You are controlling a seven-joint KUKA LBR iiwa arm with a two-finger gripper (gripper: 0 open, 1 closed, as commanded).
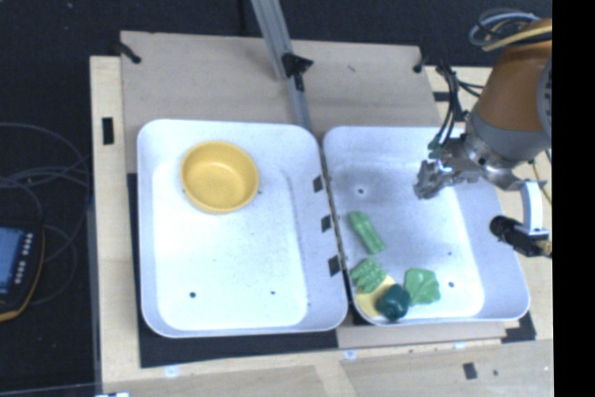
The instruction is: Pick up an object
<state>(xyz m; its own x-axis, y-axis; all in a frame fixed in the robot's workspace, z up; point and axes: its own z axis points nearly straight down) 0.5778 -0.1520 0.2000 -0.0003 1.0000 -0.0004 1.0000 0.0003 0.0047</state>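
Our claw (429,181) hangs over the right bin (409,149), near its top right part. It looks small and dark from up here, and we cannot tell how it is set. Nothing sits in it that we can see.

The white floor right under the claw is bare. The toys are lower down, near the bottom edge of the same bin. A long light green piece (365,231) lies by itself near the wall between the two bins. Below it, a bumpy green piece (366,273), a leafy green piece (423,284), a dark green round thing (392,301) and something yellow (372,304) are bunched up close together, some touching.

What could go wrong? If we drop straight down here, we think we would grab nothing. If we go for the pile, we might push toys apart or pinch two at once. The pile also sits close to the bin's bottom rim, so we could bump that.

The long green piece looks easiest, with open floor on its right side. The left bin (223,293) holds a yellow bowl (219,176) and lots of free space.
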